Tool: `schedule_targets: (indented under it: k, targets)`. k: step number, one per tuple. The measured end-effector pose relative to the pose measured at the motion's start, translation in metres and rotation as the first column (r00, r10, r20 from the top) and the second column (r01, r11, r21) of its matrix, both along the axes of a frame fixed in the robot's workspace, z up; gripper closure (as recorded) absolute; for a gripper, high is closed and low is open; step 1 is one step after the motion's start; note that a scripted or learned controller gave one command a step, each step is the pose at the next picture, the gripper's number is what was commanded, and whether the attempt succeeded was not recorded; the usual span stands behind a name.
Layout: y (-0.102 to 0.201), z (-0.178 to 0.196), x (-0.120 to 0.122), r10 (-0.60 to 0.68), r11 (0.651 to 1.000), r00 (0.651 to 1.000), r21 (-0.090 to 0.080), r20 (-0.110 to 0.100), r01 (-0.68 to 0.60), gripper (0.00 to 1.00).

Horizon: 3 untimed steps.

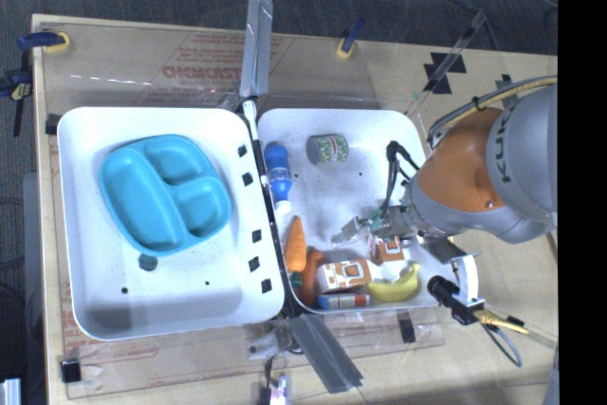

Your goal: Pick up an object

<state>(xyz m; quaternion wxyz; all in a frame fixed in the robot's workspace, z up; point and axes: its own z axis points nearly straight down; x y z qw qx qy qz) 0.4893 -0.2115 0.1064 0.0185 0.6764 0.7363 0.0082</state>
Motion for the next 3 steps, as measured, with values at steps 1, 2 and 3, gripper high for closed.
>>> schedule_targets:
  k: [1, 2, 3]
  targets:
    - [-0.0015, -0.0002, -0.0013, 0.079, 0.997, 0.997, -0.004, -0.005, -0.080, 0.00]
    - [-0.0028, -0.0004, -0.0025, 0.151, 0.989, 0.989, -0.006, -0.009, -0.151, 0.00]
    - [-0.0037, -0.0005, -0.0032, 0.197, 0.980, 0.980, -0.008, -0.012, -0.197, 0.00]
